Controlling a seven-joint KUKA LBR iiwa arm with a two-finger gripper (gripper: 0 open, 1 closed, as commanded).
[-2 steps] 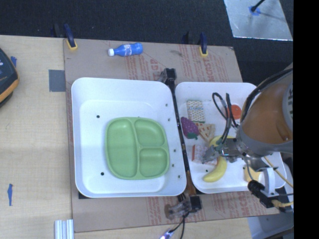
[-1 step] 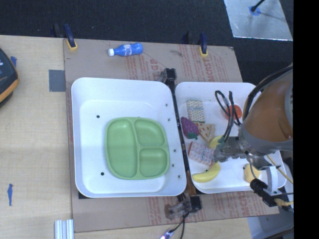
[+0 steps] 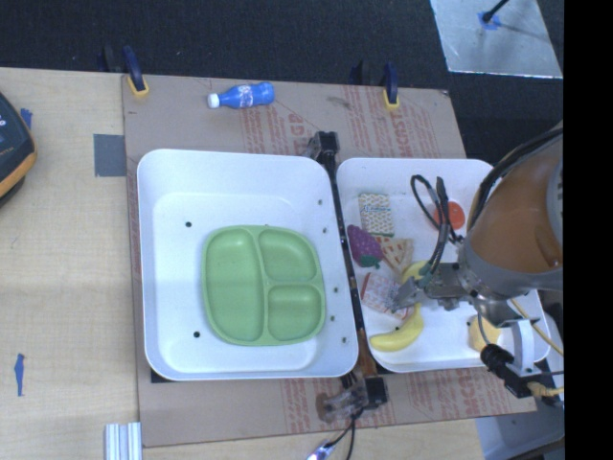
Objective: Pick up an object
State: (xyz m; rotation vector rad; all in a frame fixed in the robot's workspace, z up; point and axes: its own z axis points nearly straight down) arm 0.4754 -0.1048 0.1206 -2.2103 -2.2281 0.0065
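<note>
End effector (image 3: 414,293): low in the right bin, at the tip of the grey arm reaching in from the right; dark metal parts sit over the pile of small things near the banana's upper end. Whether it is released or clenched cannot be told, and nothing can be seen held in it.
Counter (image 3: 67,257): pale wood, with a brown cardboard sheet clamped on it under both bins.
Left bin (image 3: 172,190): shallow, white, square with rounded corners; it holds the green plate.
Right bin (image 3: 383,171): shallow, white, touching the left bin along its side; the arm covers its right part.
Arm (image 3: 522,223): grey with an orange band, bulky, hanging over the right bin's right half, with black cable looped beside it.
Green plate (image 3: 263,284): pale green, three compartments, lying flat in the middle of the left bin.
Banana (image 3: 400,333): yellow, curved, at the front of the right bin, just below the end effector.
Blue bottle (image 3: 241,96): small, lying on its side on the cardboard behind the left bin, well apart from both bins.
Checked block (image 3: 376,213): pale patterned rectangle at the back of the right bin.
Purple grapes (image 3: 363,244): small dark purple lump just in front of the checked block, near the bin's left wall.
</note>
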